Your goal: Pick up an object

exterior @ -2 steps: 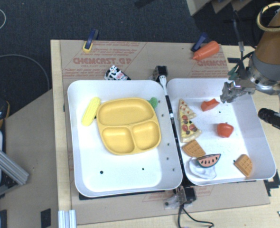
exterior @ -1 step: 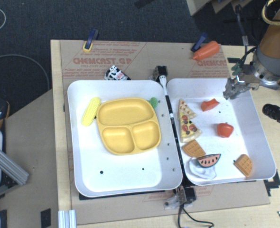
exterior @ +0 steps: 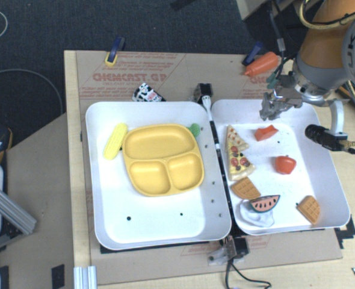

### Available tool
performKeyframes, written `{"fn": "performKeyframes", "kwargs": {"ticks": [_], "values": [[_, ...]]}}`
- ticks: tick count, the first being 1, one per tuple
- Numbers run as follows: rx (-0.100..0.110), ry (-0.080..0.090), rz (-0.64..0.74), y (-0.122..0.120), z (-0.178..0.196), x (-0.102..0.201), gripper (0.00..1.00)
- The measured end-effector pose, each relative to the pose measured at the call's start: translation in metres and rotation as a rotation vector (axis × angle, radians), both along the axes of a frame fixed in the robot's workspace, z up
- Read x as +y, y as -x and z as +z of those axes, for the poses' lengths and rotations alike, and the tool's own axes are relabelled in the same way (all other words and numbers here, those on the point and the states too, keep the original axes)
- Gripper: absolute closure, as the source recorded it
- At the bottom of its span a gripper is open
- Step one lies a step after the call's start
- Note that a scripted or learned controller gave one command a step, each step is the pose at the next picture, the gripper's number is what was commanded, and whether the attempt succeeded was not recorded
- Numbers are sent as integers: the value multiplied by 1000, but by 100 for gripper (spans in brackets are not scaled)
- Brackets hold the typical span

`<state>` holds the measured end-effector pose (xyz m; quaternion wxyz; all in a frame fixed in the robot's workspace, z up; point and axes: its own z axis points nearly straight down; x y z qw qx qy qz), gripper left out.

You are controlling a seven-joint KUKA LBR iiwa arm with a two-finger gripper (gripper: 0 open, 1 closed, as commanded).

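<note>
The claw [exterior: 272,110] is hovering; I cannot tell its opening. The red wedge [exterior: 266,133] is lying just at 6 o'clock, long axis 2-to-8.

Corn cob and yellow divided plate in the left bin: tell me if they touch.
Apart. The camera view shows a thin strip of white bin floor between the corn cob and the rim of the yellow divided plate.

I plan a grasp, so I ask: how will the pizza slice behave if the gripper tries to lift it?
The pizza slice looks like rigid toy plastic, so probably stiff and light. It lies flat in the right bin, so fingers may slip over its low edges. Being flat, it should slide rather than roll.
</note>
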<state>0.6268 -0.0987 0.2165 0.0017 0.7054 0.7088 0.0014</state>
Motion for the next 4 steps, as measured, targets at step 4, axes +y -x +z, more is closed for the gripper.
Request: {"fn": "performKeyframes", "kwargs": {"ticks": [4], "values": [[0, 0, -4, -35, 19, 60, 100]]}}
